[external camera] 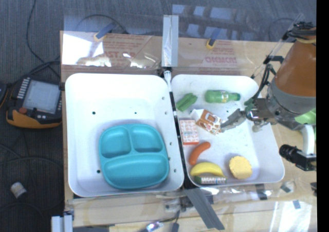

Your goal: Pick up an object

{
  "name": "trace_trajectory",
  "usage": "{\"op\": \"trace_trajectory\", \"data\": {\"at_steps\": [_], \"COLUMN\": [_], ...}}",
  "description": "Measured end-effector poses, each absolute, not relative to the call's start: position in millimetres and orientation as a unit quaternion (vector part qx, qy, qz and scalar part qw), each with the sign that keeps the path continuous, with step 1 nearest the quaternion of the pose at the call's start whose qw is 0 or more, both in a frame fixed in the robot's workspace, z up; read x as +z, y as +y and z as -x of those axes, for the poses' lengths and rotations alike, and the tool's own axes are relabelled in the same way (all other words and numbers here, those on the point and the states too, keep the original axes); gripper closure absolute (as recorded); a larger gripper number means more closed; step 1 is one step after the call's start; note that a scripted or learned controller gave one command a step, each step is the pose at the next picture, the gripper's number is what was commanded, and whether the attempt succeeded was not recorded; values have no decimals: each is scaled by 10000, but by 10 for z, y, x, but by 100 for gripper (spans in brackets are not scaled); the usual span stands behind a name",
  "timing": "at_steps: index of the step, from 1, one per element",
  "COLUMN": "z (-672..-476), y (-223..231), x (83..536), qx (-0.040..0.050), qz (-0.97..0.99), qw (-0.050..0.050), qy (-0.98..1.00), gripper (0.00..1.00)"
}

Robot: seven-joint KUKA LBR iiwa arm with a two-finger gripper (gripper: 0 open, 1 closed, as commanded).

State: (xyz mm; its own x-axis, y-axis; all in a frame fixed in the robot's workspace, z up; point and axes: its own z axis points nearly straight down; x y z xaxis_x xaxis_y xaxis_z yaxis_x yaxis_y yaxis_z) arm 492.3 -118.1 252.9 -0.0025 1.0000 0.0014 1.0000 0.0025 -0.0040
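1. Camera view, nearest edge first: a yellow plastic banana [206, 168] and a round yellow ridged toy [240, 166] lie side by side at the near wall of the right-hand shallow white bin [267, 159], a small dark striped item touching the banana's near side.

2. Just behind them an orange toy sausage [199, 151] rests at a slant, and beside it a white and red printed card [188, 131] lies flat against the dividing wall.

3. In the left-hand shallow white bin [87, 97] a turquoise plastic divided plate [134, 155] sits toward the near corner, well apart from the arm's reach for now.

4. Mid-bin on the right, the jaws [226, 123] are at the edge of a small orange and white carton [207, 121], apparently the chosen object; whether they are released or clenched cannot be told, and no grasp is evident.

5. Farther back, a green toy pepper [185, 101] and a green plastic bottle [222, 96] lie near the far wall, untouched.

6. The grey arm [295, 76] with its orange band enters from the right, angled low over the table [216, 53], likely to approach the carton sideways.
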Motion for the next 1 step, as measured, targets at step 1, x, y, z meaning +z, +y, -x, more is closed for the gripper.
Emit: {"op": "trace_trajectory", "data": {"at_steps": [1], "z": [-5560], "y": [-1282], "x": [930], "qx": [0], "qz": [6339], "qw": [6], "qy": [-7734], "gripper": [0]}}
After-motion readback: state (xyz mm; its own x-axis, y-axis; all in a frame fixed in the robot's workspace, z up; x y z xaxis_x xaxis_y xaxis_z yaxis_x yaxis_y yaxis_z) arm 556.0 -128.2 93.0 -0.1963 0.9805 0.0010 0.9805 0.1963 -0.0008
